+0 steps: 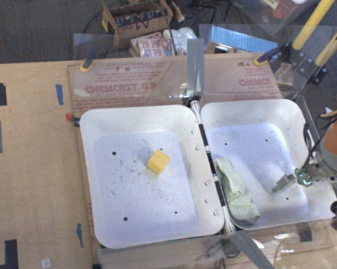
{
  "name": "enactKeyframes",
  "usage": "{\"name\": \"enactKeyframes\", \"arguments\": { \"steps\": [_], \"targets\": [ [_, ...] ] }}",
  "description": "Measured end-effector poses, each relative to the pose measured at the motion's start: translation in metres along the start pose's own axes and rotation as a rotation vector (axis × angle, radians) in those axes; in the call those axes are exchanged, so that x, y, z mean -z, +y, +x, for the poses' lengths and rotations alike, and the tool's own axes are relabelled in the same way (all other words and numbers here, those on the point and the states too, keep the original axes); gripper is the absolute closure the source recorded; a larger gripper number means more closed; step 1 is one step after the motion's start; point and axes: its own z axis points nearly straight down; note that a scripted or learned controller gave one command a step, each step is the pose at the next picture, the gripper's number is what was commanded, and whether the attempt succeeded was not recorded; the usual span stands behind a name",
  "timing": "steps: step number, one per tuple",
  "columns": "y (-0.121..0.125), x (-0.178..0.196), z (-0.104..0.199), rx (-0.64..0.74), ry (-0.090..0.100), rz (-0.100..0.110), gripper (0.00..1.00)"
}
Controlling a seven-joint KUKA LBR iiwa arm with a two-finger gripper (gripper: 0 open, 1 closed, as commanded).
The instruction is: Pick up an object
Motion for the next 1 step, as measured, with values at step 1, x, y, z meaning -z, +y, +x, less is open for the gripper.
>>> {"name": "enactKeyframes", "arguments": {
  "steps": [1],
  "targets": [
    [-0.0003, 0.0100, -0.0018, -0.004, -0.003, -0.003, 1.00]
  ]
}}
